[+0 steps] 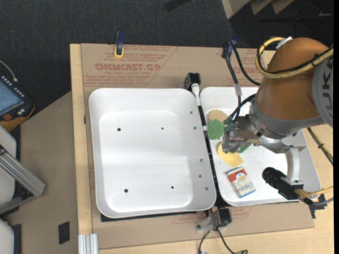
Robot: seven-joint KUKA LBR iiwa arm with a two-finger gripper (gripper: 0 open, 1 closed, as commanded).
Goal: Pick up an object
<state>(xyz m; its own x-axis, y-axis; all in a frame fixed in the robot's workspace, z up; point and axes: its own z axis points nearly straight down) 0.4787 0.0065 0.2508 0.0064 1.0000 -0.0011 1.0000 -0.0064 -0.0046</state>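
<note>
Approach and grasp looks to be the step in hand. The end effector sits low over the right bin, at the bin's left side close to the wall it shares with the left bin. The bulky grey and orange arm leans in above it from the right and covers much of the bin's far half.

Whether the end effector is open or closed cannot be told from this slanted view, and nothing can be seen gripped in it.

Four candidates lie in the right bin:
- A green knobbly object is just beside the end effector on its left.
- A yellow object is just below the end effector, partly under it.
- A tan round piece sits beyond the green one, touching it or nearly so.
- A small red and white box lies nearer the front rim, apart from the rest.

Judging by position, the green or the yellow item is the likely target. The next move calls for a firm closure on one of them and then a straight lift clear of the bin. It must also avoid dragging the neighbouring item or catching the nearby shared wall.
</note>
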